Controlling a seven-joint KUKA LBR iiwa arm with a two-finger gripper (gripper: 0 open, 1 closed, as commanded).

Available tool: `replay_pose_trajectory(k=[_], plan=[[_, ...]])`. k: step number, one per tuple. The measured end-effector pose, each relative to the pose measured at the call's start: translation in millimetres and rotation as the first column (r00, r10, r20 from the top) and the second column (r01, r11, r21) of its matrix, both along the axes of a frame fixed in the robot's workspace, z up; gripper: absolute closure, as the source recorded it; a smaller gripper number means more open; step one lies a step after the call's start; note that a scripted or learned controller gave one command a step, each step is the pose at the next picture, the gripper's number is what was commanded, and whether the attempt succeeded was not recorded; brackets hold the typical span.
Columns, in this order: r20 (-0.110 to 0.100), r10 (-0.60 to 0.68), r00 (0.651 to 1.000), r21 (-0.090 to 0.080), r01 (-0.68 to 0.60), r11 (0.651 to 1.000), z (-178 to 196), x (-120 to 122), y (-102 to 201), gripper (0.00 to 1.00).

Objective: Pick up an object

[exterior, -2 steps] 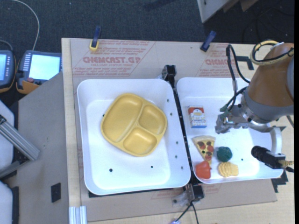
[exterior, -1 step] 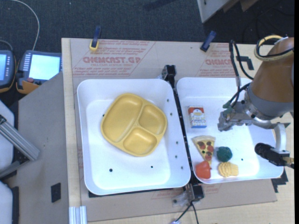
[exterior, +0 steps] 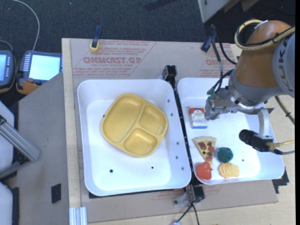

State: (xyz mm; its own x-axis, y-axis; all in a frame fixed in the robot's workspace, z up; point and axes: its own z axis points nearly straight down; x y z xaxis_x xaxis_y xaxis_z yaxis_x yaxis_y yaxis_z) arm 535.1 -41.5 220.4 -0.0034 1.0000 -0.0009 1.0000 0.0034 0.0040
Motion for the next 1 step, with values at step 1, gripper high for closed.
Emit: replay_pose_trajectory(k=[1], plan=[[0.0, 0.003, 1.0, 0.001, -0.003, 1.0, -5.0, 29.4, 49.5, 1.0]])
